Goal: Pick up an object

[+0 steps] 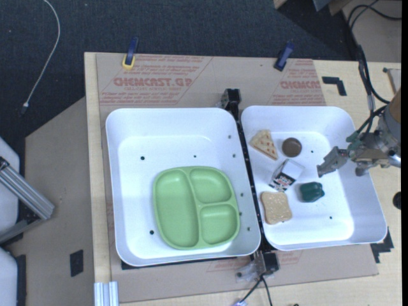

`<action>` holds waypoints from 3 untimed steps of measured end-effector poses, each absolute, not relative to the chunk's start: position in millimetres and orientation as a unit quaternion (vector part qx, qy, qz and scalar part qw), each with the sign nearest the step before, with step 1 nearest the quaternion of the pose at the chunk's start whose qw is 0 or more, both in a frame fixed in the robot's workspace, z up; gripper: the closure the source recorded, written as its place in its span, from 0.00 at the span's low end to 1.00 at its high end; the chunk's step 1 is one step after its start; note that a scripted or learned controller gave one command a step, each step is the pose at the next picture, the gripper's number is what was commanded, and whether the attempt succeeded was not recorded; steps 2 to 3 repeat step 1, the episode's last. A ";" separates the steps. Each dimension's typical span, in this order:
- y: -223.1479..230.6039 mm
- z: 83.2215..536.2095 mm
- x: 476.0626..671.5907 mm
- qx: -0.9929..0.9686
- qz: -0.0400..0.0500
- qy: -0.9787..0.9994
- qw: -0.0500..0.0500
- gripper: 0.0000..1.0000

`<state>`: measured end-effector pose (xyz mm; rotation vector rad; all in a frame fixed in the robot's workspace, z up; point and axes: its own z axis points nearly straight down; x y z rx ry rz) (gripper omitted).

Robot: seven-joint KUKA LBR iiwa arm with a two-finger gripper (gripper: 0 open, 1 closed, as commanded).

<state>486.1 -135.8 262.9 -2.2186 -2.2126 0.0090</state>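
The green divided plate (194, 206) is lying in the left bin (127, 139) while my claw (331, 161), fingers unreadable, is hovering above the right bin's (357, 228) green object (312, 192), nothing picked yet.
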 end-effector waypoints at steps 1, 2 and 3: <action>-135.6 267.6 488.1 -0.707 0.000 -0.707 0.000 0.00; -135.6 267.6 488.1 -0.707 0.000 -0.707 0.000 0.00; -135.6 267.6 488.1 -0.707 0.000 -0.707 0.000 0.00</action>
